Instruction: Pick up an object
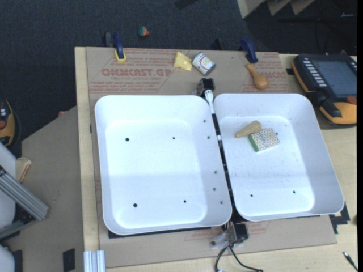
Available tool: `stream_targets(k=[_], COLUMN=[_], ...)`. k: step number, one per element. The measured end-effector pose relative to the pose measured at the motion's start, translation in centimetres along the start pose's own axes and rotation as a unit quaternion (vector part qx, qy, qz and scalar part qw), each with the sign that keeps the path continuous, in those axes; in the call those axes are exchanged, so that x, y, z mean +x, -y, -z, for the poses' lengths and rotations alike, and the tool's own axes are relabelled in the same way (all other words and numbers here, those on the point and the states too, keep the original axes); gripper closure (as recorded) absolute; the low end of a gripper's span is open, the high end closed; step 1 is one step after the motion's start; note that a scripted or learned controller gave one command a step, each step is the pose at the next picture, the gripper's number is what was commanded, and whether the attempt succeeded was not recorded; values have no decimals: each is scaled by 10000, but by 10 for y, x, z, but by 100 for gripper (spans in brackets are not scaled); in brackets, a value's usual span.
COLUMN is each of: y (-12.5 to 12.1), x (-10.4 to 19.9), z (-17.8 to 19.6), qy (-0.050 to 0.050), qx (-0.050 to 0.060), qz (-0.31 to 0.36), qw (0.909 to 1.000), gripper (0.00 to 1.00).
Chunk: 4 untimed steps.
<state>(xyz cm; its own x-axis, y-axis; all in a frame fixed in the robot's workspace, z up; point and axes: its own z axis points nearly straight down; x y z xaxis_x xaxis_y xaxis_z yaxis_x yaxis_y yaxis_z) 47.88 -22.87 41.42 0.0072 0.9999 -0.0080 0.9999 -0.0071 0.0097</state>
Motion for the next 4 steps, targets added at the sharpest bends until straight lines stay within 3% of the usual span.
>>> stream_targets(k=[1, 2, 3, 4], y=[-2, -1, -35, 0], x=[94, 22, 5, 8], z=[46, 127, -13, 131], qy=[-38, -2, -59, 0], qx=[-2, -11, 114, -45], qz=[90, 6, 28, 37], qw=[10000, 10000, 9999, 10000], gripper=[100, 100, 100, 100])
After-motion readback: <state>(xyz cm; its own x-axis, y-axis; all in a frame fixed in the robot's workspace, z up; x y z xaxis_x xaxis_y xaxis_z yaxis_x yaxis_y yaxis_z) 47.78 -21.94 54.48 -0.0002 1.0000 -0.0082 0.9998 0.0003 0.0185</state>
